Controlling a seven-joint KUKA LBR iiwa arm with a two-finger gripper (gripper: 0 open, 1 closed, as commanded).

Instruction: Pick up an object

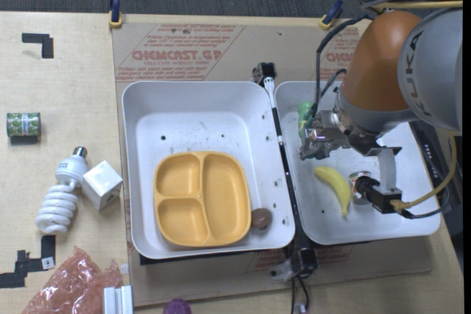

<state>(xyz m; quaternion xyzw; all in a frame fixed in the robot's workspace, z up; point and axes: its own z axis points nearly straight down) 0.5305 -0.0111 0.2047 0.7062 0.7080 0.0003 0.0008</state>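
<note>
While the jaws (315,143) hang over the right bin (412,228), spread or pressed together I cannot tell, the banana (335,187) lies just nearer, its length running near-right

arm (412,70): reaches in from the right, bent downward (orange band uppermost) | gripper (315,143): low, at the arm's left end

A robot lab: a big robot arm (412,77) reaches over two white bins (140,158) clamped on a desk (66,70).
</note>
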